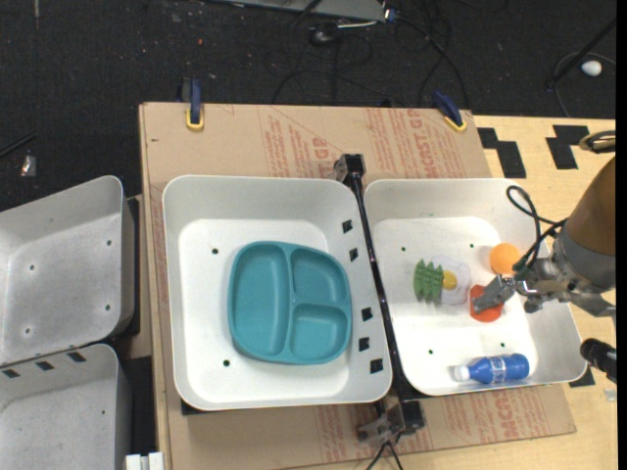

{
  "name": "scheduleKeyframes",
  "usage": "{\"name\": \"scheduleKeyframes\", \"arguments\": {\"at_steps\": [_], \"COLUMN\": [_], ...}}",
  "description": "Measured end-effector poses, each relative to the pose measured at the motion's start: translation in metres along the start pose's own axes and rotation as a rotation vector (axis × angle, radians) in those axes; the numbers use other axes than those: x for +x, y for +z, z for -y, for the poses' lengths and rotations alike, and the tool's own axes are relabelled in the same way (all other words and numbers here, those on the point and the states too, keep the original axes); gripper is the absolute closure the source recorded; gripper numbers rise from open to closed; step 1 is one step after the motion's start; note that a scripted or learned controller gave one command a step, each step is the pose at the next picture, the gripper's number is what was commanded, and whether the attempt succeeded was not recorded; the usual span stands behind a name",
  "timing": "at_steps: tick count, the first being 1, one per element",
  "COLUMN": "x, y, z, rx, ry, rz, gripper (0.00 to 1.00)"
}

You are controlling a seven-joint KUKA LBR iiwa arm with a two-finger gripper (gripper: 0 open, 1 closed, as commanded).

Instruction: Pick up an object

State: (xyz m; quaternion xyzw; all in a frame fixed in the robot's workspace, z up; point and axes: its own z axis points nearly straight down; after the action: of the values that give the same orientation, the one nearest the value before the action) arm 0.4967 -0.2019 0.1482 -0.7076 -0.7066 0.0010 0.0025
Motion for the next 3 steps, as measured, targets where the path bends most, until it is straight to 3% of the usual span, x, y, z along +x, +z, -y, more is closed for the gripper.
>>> {"name": "scheduleKeyframes", "arguments": {"at_steps": [1, 2, 3], "x": [0.001, 0.0, -0.002], "y": [0.054, 0.041, -0.021], "z": [0.001, -0.001, -0.006], "rx": [0.0, -0.006, -0.01], "ry": [0.0, 0.001, -0.004], "rz": [0.0, 0.002, 0.004], "gripper": [0.0, 1.0, 1.0]}}
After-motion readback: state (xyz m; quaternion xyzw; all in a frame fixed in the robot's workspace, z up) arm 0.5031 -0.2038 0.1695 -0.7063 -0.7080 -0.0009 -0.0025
